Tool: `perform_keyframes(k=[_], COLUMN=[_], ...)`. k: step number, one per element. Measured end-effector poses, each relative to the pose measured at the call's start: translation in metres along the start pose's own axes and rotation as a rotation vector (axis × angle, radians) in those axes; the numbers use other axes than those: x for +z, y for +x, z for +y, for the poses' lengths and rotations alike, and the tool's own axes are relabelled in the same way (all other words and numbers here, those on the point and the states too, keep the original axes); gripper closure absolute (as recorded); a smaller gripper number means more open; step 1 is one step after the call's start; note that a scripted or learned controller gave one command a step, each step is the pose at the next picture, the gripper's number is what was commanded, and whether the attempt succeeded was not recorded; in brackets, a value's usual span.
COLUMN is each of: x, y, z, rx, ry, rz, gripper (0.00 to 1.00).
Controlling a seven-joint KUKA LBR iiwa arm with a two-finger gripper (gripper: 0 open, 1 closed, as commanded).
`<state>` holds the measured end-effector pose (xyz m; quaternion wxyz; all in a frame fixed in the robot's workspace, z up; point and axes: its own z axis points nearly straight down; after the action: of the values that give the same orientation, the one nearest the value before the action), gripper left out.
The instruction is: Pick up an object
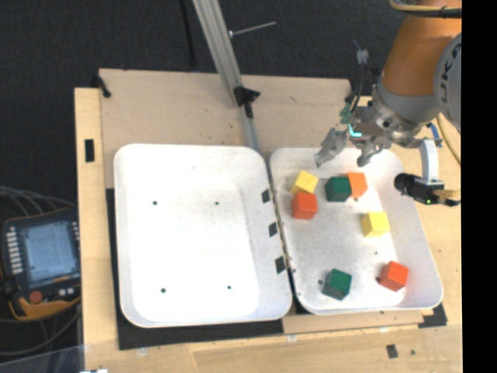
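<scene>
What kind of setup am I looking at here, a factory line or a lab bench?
Probably a lab bench for grasping trials: two white bins, small coloured cubes like the yellow cube, and a teach pendant beside the bench.

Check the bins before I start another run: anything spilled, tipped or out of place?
Nothing stands out. All seven blocks lie inside the right bin, none over its rim, and the open gripper hangs above the bin's far edge, holding nothing.

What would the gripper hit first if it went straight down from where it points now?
Probably the green cube or the orange cube touching it. The gripper, fingers spread, hangs above the right bin's far end, just behind that pair. Depth is unclear from this slanted view; it might meet bare bin floor instead.
</scene>
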<state>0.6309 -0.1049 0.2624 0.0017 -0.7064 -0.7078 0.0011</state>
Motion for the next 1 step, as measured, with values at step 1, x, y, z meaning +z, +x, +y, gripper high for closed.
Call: perform_keyframes(k=[1], x=[-0.0026], y=[0.0002], z=[0.0008], rx=[0.000], ry=[-0.005], rz=[0.000], gripper=[0.00])
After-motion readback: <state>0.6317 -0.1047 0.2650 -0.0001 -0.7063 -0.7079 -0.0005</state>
